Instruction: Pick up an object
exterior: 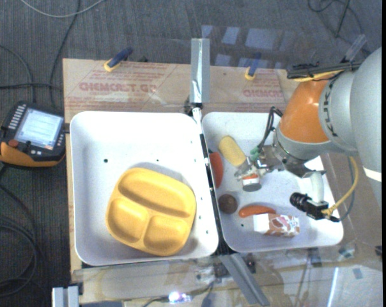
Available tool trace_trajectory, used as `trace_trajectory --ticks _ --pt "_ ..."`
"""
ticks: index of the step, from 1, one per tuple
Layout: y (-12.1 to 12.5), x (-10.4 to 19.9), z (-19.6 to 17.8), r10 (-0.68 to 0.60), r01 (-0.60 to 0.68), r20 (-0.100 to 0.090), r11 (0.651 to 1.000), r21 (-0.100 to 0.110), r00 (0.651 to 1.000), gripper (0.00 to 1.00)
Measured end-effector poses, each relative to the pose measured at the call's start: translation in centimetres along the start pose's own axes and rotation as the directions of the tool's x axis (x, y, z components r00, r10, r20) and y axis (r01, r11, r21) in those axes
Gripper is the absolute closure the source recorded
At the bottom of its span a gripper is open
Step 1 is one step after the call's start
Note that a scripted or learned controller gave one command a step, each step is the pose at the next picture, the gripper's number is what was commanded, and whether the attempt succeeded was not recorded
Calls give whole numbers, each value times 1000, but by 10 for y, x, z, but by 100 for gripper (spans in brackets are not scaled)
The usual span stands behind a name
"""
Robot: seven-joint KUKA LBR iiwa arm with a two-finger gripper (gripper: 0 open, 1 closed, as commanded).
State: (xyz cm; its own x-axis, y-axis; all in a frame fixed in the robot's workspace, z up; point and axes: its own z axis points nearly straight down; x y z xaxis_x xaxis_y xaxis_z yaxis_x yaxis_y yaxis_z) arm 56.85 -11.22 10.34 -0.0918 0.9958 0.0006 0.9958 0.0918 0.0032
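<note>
The arm [333, 107] comes in from the right and bends down over the right bin [333, 238]. Its gripper [252, 174] is low in the middle of this bin, just beside the lower end of a pale yellow roll [232, 150]. Whether the claw is spread or pressed together, I cannot tell; a small grey and red part sits at its tip, and it is not clear if this is a thing or a piece of the claw.

The roll lies tilted near the bin's back left part. A long red thing [216, 169] lies along the left wall. A dark brown ball [227, 203] is near the front left, and a red sausage [257, 210] lies just to its right. Touching the sausage at the front is a white packet [277, 224] with a red and brown print. A black cylinder [305, 203] on the arm hangs above the bin's right side.

In the left bin [91, 139], a yellow tray [152, 210] with three compartments rests toward the front right corner.

On the floor at the left lies a pendant [32, 133] with a lit screen.
</note>
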Motion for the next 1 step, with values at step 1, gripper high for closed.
trace_trajectory --ticks 1 --pt "19 61 -115 93 -93 3 996 5 996 100"
